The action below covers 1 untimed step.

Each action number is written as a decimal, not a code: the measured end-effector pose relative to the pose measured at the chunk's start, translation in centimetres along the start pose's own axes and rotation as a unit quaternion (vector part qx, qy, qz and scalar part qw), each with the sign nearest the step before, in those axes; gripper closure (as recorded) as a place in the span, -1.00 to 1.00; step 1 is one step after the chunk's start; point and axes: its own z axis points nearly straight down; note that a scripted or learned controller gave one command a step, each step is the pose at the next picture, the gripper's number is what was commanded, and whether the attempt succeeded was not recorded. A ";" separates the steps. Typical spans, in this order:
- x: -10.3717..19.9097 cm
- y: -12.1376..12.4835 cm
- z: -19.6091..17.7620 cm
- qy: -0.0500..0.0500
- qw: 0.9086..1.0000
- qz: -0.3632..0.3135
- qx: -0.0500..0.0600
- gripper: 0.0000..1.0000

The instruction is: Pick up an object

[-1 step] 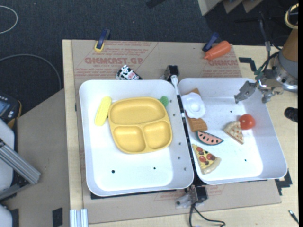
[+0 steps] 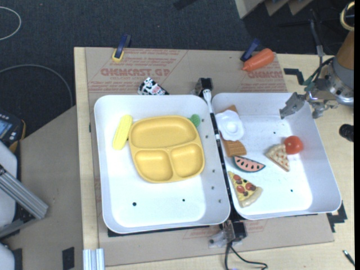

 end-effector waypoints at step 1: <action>-0.8 0.1 4.8 0.001 1.000 0.000 0.003 -1.00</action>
